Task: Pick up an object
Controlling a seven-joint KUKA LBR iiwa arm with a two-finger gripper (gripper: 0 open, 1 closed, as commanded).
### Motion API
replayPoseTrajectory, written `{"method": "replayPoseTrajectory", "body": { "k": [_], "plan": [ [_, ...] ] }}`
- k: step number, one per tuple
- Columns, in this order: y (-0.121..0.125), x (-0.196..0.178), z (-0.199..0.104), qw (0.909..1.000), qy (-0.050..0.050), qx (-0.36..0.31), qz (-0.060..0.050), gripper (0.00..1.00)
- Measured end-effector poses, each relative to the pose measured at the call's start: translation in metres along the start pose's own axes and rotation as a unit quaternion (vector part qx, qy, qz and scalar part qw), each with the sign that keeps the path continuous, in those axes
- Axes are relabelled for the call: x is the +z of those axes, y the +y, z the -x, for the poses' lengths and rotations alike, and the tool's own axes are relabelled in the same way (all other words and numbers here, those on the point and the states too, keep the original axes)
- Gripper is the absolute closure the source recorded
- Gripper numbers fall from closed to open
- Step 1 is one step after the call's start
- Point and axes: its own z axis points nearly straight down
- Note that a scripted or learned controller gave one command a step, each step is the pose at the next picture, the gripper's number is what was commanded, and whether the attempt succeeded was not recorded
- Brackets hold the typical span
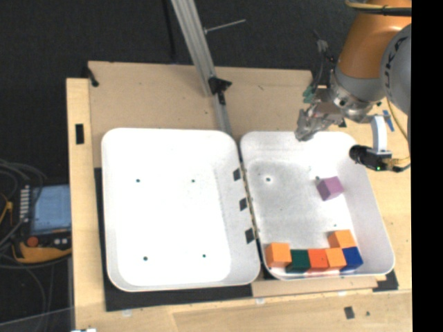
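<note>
My gripper [306, 127] hangs over the far edge of the right bin [291, 185], its fingers close together with nothing between them. A purple block [330, 187] lies alone in the middle right of that bin, well below and to the right of the gripper. Along the bin's near edge sits a row of blocks: an orange one [278, 254], a dark green one [300, 260], an orange-red one [318, 259], a light orange one [335, 257] and a blue one [351, 256]. Another orange block [340, 239] sits just behind the row.
The left bin [169, 206] lies beside the right one, with black clips [242, 203] along the seam. A slanted metal post [197, 43] rises behind the bins. The arm's orange band [367, 40] is at the upper right. Cables and a blue device [50, 209] lie off the bench at left.
</note>
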Motion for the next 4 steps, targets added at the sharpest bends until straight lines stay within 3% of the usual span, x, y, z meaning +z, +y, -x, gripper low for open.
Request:
{"method": "replayPoseTrajectory", "body": {
  "k": [4],
  "plan": [
    [-0.007,0.013,-0.206,1.0,0.001,-0.001,-0.002,1.0]
  ]
}}
